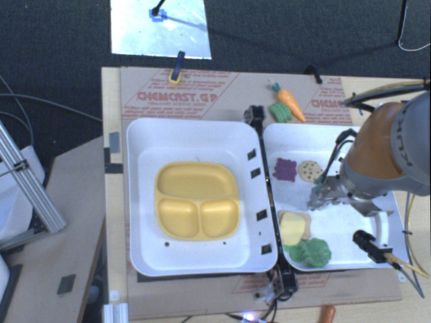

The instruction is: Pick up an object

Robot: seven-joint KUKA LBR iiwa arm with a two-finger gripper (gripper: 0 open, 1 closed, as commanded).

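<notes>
The cookie (310, 171) lies in your right bin (322, 136), just beside a purple piece (284, 170). Your claw (322, 199) hangs below the cookie; its opening you cannot tell. Broccoli (311, 252) crowds the bin's near rim. The left bin (195, 134) holds a yellow divided tray (197, 200).

Two bins sit side by side. The left bin (141, 180) holds a tray (197, 200) in its middle. In the right bin (303, 134), a cookie (309, 171) lies right of the grapes (284, 170). The broccoli (311, 252) lies lower down. A carrot (291, 103) lies above the right bin.
</notes>
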